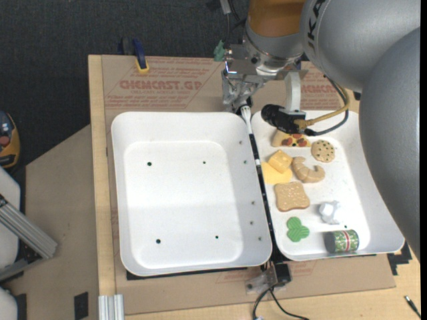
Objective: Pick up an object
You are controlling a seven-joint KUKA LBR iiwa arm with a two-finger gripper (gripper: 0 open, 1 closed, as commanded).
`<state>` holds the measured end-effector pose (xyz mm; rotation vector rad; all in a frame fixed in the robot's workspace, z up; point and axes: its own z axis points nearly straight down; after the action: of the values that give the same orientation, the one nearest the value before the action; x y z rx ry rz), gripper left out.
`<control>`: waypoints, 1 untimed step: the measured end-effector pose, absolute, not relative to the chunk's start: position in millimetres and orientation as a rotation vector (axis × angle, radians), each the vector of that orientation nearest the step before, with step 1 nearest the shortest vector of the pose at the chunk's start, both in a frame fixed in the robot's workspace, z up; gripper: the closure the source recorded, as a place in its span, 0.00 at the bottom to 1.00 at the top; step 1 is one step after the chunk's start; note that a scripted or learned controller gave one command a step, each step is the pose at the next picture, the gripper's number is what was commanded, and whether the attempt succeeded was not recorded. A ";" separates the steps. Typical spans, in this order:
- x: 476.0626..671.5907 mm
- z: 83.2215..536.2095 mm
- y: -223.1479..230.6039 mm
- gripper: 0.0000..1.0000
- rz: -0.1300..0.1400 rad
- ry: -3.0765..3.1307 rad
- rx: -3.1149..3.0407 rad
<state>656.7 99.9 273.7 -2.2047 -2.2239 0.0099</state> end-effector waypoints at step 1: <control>664.5 234.3 189.6 1.00 0.001 -2.228 -2.208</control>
<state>664.5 189.6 234.3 -2.2078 -2.2277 0.0008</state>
